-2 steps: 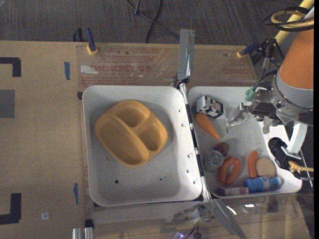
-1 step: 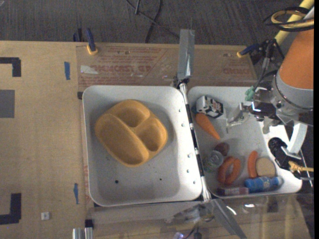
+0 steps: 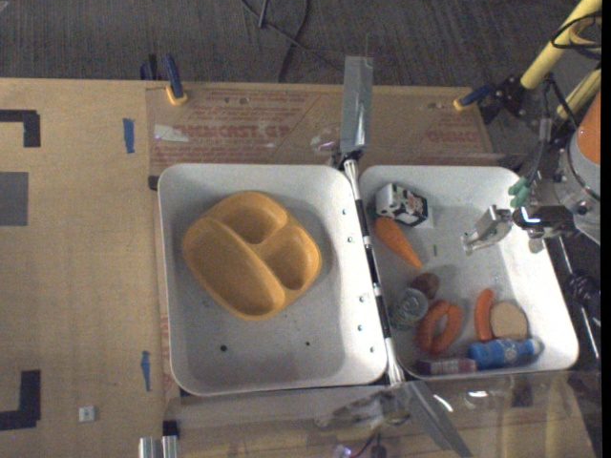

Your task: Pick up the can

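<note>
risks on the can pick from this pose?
1. The can lies on its side against the right bin's left wall, hemmed in by a brown round item and a sausage ring. The jaws may well catch a neighbour instead.
2. The gripper hovers well up-right of the can, so the path likely crosses the carrot.
3. A can on its side could roll when nudged.

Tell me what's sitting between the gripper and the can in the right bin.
In the camera view, bare white bin floor makes up most of the stretch between the gripper and the can; a small brown item sits just beside the can.
</note>
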You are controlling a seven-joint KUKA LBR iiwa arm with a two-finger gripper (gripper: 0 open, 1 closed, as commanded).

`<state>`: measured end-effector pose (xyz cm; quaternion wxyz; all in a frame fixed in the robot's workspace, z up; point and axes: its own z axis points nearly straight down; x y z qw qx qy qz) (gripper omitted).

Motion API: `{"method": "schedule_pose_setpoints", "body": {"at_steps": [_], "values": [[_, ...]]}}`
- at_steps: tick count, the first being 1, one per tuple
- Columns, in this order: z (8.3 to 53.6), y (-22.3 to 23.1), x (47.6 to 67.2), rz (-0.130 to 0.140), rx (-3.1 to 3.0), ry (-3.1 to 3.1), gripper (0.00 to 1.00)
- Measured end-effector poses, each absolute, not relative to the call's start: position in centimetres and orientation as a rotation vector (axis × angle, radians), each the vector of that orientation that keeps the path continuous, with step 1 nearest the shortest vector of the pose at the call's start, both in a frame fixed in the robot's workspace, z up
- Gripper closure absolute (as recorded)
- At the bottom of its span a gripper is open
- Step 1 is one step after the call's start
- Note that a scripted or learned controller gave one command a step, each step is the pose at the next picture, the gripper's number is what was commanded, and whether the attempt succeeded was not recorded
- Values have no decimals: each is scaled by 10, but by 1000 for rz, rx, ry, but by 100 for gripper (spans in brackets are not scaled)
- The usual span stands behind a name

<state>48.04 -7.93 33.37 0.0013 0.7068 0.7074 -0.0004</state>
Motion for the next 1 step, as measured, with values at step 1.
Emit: {"method": "schedule_pose_setpoints", "body": {"at_steps": [1], "values": [[334, -79, 480, -1, 2218, 2222, 0]]}}
